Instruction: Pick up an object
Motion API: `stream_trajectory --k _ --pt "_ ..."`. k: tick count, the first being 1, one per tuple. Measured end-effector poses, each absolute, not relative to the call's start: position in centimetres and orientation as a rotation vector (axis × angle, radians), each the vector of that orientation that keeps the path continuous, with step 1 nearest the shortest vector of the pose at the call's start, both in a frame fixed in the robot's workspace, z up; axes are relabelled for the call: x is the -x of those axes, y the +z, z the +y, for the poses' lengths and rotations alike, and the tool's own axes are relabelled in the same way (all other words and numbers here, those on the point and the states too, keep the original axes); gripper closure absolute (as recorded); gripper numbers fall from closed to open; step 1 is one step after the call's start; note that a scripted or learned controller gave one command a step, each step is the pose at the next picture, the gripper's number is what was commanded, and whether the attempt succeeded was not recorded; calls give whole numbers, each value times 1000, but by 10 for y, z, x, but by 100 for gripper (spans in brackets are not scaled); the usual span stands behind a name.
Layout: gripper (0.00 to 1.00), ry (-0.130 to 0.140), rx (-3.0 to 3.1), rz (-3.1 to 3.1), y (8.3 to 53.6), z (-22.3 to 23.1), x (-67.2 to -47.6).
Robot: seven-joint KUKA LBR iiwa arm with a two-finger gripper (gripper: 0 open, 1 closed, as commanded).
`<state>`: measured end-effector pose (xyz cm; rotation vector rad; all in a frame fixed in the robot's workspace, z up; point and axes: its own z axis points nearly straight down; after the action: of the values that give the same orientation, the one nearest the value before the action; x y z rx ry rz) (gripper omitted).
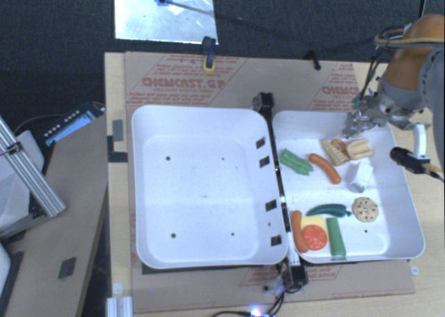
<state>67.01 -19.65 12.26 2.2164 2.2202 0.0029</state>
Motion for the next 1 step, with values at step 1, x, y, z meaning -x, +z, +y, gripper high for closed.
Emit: stream_trajectory --k 1 --pt "100 6 -2212 2221 217 -191 -670"
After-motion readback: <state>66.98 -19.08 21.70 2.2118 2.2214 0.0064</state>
